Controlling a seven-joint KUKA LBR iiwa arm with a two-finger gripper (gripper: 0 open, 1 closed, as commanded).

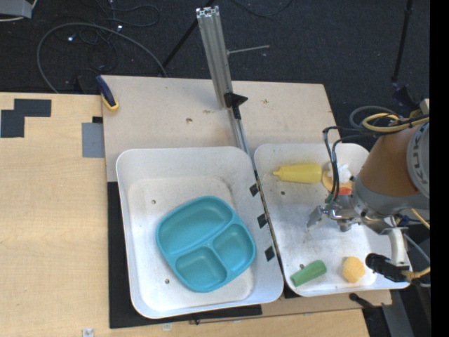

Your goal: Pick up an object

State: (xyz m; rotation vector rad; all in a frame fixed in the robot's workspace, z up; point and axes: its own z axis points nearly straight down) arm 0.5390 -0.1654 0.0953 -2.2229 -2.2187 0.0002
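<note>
Pale wood makes up the worktop (49,209), and on it we see two shallow white plastic bins side by side. We find the left bin (140,167) in the lower middle of the frame, with a turquoise three-compartment plastic tray (205,243) lying flat in it. The right bin (295,258) sits at the lower right, just beside the left one. Over its right half we see the grey arm with its orange band (386,167), reaching in from the right edge. Its jaws (324,214) hang low above the bin floor near the middle; we cannot tell whether they are spread or pressed together. A yellow squeeze bottle (298,173) lies on its side near the bin's upper edge. A small green cylindrical block (309,273) lies near the lower edge, with a small yellow rounded lump (353,269) near it to the right.
</note>
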